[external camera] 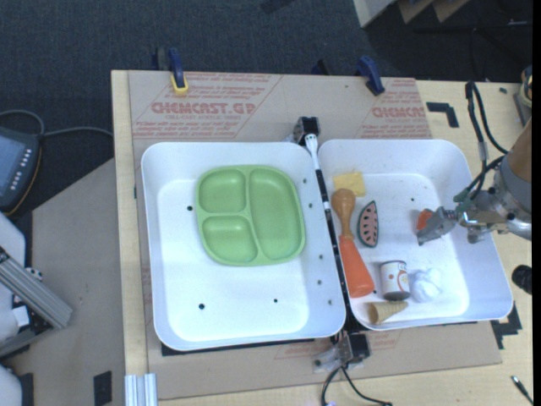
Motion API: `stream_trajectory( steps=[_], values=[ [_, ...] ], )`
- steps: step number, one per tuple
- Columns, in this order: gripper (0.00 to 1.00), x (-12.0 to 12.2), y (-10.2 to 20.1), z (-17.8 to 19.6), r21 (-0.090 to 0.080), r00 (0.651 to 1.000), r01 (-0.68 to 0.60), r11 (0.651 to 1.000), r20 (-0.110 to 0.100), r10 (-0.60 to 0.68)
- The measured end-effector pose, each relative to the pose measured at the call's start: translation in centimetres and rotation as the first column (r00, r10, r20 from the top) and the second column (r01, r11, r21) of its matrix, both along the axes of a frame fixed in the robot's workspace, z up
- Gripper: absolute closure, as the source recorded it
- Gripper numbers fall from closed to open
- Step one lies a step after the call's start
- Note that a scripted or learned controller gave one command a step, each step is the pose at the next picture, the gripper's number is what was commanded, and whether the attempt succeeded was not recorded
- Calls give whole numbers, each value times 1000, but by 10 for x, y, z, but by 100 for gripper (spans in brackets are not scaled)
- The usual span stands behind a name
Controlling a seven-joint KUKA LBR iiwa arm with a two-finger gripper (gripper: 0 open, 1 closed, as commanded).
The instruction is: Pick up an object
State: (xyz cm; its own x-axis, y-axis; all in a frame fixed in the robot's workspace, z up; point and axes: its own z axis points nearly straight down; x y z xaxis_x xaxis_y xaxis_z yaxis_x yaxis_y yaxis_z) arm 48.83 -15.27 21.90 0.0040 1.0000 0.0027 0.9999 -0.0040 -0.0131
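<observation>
This is a robotics lab or test bench, not a home. Two shallow white bins (pixel 245 328) sit side by side on a board (pixel 279 100) printed with a maker's name, held at its far edge by blue clamps (pixel 176 70). Loose cables (pixel 482 134) run along the right side, and a dark screened device (pixel 19 172) with its cord lies on the blue-grey carpet (pixel 84 24) at the left. An aluminium rail (pixel 34 290) shows near left.

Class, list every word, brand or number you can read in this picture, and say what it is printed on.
"CHEMCAST G.P": red print on the brown board under the bins, upper left.
A second red print on that board, upper right, is partly hidden; unreadable.
Small lines beneath: too blurred to read.
</observation>
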Motion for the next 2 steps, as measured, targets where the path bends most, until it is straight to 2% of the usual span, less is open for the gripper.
stream_trajectory(
  steps=[1, 2],
  values=[
    [0, 3, 0, 6, -3, 1000, -4, 1000, 13, 4],
    [0, -2, 2, -37, 0, 1000, -3, 1000, 8, 3]
  ],
)
